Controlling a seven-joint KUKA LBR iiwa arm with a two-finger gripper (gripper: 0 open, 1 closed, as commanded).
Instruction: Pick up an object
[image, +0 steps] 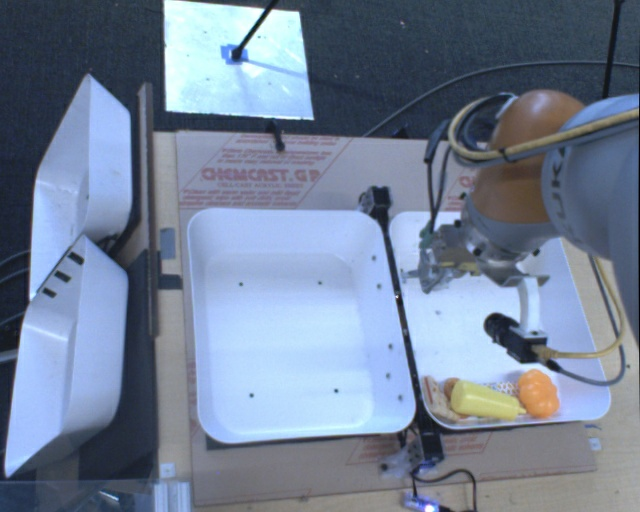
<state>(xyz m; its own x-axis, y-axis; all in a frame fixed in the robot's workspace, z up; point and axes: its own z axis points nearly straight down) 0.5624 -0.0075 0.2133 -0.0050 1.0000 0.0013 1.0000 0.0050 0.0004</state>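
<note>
The objects lie along the near edge of the right bin (455, 335): a yellow banana-shaped piece (485, 400), an orange fruit-like piece (540, 393) to its right, and a tan cracker-like piece (436, 394) to its left. A small pale item (507, 386) sits behind the yellow piece. My gripper (437, 268) hangs over the far left part of the right bin, close to the divider and well apart from the objects. Nothing shows in its grasp.
The left bin (290, 218) lies beside the right one, with a black divider strip (400, 320) between them. A black fitting with a yellow cable (512, 338) hangs from the arm over the right bin. Spare white bins (70, 260) lean at far left.
</note>
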